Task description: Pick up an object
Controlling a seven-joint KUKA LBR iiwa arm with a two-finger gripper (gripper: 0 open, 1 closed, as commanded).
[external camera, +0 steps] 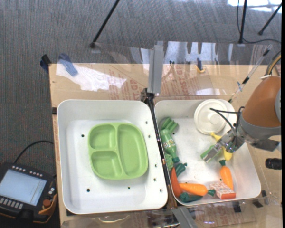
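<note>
Toys lie all in the right white plastic bin (pixel 254 175), so that is where the grey arm with the orange band (pixel 263 106) reaches in from the right. Its two-finger gripper (pixel 213 152) hangs low over the bare middle of that bin, and I cannot tell how it is set or if anything is in it. A small yellow thing (pixel 216 137) shows just beside it. Right under it sits a small orange toy carrot (pixel 226 175), which looks like the easiest thing to pick. A bigger orange carrot with green leaves (pixel 194 189) and a little red and white box (pixel 223 190) lie along the near wall. A green toy bottle (pixel 167 142) lies by the left wall, and a round white lid (pixel 210 117) rests in the far corner. The left white bin (pixel 66 127) holds a light green plastic plate with three parts (pixel 118 150), maybe a spot for things to go.
</note>
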